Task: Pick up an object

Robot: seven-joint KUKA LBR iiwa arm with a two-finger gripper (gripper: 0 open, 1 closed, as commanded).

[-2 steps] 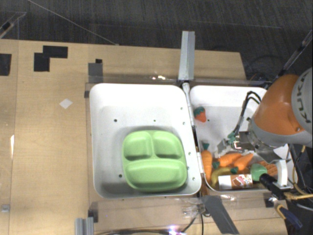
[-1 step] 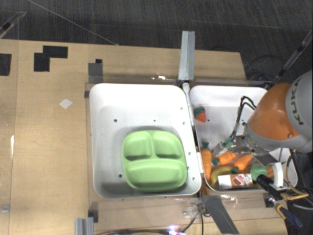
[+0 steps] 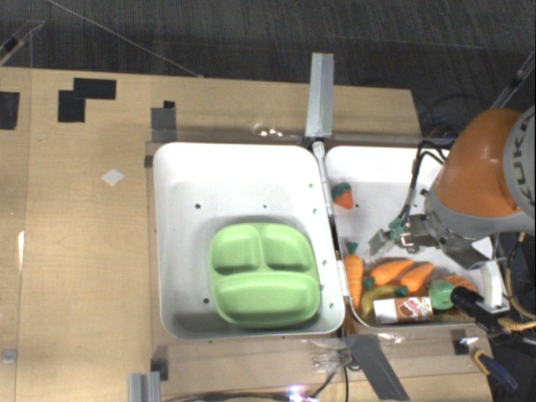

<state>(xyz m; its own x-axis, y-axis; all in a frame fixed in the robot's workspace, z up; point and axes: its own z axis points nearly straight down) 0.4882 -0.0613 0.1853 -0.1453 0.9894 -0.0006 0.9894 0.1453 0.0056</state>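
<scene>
The right bin holds a pile of toy food along its near side. Two orange carrots lie side by side, and a third carrot stands along the left wall. In front of them lies a bottle with a white and red label, with a green piece beside it. A small red-orange fruit with a green top sits apart, near the left wall. My gripper hangs just above the two carrots, under the grey arm with the orange band. Nothing is seen held in it.
The left bin holds a green divided plate toward its near right corner. A metal divider bar stands at the far edge between the two bins. The arm's body covers the right side of the right bin.
</scene>
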